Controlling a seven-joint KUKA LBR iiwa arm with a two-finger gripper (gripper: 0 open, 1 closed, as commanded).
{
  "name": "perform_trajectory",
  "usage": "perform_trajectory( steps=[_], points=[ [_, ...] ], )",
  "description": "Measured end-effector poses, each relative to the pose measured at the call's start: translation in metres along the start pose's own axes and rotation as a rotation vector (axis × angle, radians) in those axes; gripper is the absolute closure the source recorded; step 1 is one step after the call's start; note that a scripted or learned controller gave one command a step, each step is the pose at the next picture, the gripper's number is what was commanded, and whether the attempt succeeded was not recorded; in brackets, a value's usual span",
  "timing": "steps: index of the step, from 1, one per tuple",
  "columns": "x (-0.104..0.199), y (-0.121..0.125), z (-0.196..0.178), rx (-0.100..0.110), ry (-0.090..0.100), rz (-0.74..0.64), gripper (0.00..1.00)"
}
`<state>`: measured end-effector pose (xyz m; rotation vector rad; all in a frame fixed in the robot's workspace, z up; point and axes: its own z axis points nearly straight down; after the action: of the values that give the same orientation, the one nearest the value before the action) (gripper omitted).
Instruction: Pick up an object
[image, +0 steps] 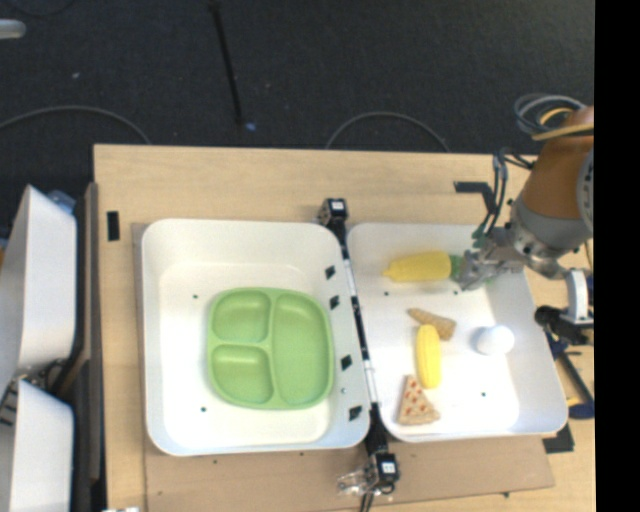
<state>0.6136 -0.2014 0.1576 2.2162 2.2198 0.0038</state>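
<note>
The corn cob (419, 267), yellow with a green stub at its right end, lies near the back of the right bin (530, 400), and it is the object closest to your pincer (475, 268). You are looking down on a pale wooden worktop (230, 175) set on a dark carpeted floor (150, 70), with thin cables curving across that floor. Two shallow white bins sit side by side on the worktop. The left bin (175, 260) carries a green divided plate (270, 347) with three compartments. The right bin also carries a banana (427, 356) lying lengthwise near the middle, a pizza slice (417, 403) just in front of it, a tan bread-like piece (432, 322) just behind the banana, and a small white ball (491, 340) to the right. Your arm (555, 200) reaches in from the right, and the pincer is down at the green end of the corn cob, touching or just beside it. You cannot tell from this view whether the pincer is apart or together, nor whether it grips the cob.
</note>
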Motion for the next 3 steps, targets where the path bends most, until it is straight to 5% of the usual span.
perform_trajectory(
  steps=[3],
  points=[
    [-0.007, 0.007, -0.124, 0.0, 0.0, -0.005, 1.0]
  ],
)
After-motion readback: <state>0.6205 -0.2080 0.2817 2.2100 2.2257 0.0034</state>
